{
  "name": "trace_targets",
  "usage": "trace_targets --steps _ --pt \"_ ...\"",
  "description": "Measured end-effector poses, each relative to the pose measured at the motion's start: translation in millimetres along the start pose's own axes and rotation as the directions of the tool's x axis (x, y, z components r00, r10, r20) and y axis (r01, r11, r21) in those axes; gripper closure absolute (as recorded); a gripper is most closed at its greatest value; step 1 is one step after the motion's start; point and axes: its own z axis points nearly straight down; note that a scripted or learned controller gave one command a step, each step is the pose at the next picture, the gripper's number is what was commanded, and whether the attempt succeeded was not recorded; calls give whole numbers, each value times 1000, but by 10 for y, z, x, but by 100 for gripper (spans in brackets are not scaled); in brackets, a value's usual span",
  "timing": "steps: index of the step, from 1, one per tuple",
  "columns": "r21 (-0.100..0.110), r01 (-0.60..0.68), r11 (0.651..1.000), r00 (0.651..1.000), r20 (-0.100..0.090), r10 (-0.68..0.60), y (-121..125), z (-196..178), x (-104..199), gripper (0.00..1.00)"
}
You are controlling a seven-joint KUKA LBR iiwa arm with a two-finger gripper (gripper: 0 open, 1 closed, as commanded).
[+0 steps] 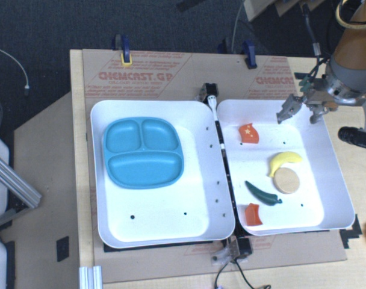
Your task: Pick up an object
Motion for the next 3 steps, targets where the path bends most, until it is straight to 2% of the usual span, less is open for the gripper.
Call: trace_targets --steps 1,2,3 --pt "-13 3 1000 1000 2 -3 28 -74 4 0" --pt "-8 2 1000 1000 1 -2 58 357 3 0" --pt "-5 2 1000 1000 1 -2 -2 969 -48 0"
